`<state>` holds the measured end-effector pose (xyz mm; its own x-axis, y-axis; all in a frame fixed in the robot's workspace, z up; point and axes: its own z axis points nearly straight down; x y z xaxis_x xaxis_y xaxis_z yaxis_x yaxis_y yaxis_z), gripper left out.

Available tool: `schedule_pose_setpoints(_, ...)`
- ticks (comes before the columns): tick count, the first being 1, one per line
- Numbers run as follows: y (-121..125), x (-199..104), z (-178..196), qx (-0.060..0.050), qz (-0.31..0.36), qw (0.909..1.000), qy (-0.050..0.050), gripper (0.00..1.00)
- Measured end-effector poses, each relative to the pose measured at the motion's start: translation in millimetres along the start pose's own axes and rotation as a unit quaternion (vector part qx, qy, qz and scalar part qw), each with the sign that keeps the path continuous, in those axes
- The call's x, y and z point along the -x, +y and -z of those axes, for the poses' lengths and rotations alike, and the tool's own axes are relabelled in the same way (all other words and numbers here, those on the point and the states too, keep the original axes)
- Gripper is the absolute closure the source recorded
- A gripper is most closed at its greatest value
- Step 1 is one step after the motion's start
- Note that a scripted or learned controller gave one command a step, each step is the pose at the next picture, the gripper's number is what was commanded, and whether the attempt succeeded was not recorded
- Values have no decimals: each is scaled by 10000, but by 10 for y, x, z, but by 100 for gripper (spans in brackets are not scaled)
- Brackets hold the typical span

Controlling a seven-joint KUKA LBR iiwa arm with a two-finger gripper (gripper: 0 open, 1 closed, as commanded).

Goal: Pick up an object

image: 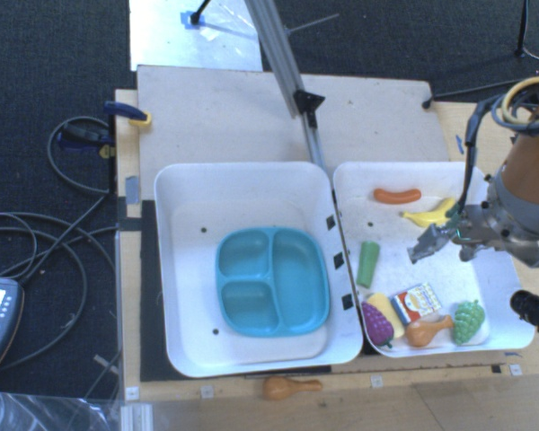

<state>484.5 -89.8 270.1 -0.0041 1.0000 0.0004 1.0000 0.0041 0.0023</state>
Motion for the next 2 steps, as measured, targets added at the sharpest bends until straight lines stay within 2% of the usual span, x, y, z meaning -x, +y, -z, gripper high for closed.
schedule_pose_setpoints(1,1,1,2,5,-12,10000,-1,0)
schedule_pose_setpoints(2,-29,-27,-619,-39,-18,10000,5,0)
